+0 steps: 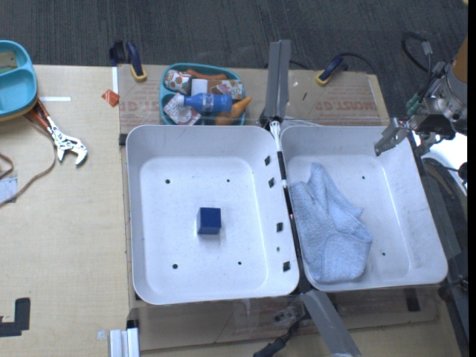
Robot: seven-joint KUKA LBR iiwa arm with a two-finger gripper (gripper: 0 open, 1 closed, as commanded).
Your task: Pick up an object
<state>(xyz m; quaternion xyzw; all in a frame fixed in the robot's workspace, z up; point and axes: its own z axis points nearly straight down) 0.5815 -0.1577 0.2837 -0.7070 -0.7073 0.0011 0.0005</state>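
1. From where I sit, the pick has not started. The gripper [388,141] hangs at the upper right of the frame, over the top right corner of the right bin [416,274], and nothing sits between its fingers. I judge the whole job still ahead: approach, close, lift.

2. I cannot tell whether the pincer is apart or together; it is small and dark against the bin rim, and the tips blur into each other.

3. The candidates for picking: a blue cube [210,221] sits alone near the middle of the left bin [149,274], resting flat on the floor with bare white all around it. A light blue cloth [331,233] lies crumpled in the left half of the right bin, stretching from mid-height down to the lower rim.

4. The cloth is the nearer thing to the gripper, lower and to the left of it. The cube is well apart, across the divider [281,199] between the two bins.

5. Nothing stands directly over either item. To reach the cube the arm would need to cross the raised rims where the bins meet.

6. Off the bins, at upper centre, a small teal tray [172,74] holds mixed clutter. At upper left lie a wrench [65,146] and a blue dish [15,80] on the wooden bench [59,259]. None of these hinder the pick.
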